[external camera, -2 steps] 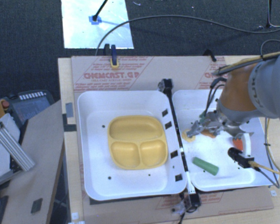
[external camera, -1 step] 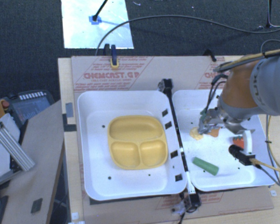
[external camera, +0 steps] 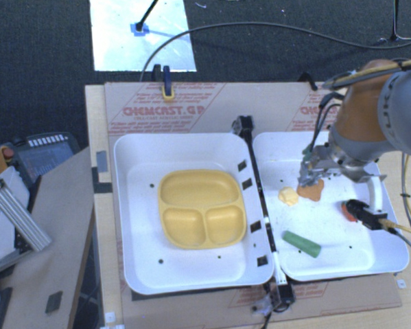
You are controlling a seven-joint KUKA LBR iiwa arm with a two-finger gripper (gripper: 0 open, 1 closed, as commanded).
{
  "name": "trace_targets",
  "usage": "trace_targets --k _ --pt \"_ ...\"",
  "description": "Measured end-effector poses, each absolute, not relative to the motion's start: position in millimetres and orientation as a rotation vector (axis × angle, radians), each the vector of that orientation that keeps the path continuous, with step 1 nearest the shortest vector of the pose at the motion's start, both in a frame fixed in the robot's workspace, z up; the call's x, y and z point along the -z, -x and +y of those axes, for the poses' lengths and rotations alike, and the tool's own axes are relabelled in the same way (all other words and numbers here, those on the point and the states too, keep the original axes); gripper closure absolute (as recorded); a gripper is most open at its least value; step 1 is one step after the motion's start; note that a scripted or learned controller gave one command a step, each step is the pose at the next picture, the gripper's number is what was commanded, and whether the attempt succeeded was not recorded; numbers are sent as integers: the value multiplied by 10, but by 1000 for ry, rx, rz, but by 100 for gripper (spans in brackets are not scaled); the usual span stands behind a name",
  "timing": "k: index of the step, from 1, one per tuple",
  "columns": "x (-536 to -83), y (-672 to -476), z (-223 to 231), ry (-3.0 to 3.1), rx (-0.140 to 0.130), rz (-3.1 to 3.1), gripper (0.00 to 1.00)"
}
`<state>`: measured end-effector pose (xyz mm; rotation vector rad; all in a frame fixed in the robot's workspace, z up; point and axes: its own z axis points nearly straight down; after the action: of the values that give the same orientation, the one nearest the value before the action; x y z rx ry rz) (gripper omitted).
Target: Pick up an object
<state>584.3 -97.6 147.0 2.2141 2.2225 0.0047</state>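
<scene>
My gripper (external camera: pixel 312 177) hangs low in the right bin (external camera: pixel 334 263), directly over an orange piece (external camera: pixel 313 192) and touching or nearly touching its top. A pale yellow lump (external camera: pixel 287 196) lies just left of the orange piece. A green stick (external camera: pixel 302 243) lies nearer the bin's front. A small red thing (external camera: pixel 348 210) sits to the right, partly hidden by the robot's fittings. Whether the orange piece is gripped is hidden by the gripper body.
In the left bin (external camera: pixel 135 198) lies a yellow divided tray (external camera: pixel 201 209). A black divider rail (external camera: pixel 257 199) runs between the two bins. The grey arm with its orange band (external camera: pixel 367 110) reaches in from the right, above the right bin's back corner.
</scene>
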Motion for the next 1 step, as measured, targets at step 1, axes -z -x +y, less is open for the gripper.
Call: trace_targets --k 1 --pt "-2052 -5876 -1078 -2213 -6 2220 100"
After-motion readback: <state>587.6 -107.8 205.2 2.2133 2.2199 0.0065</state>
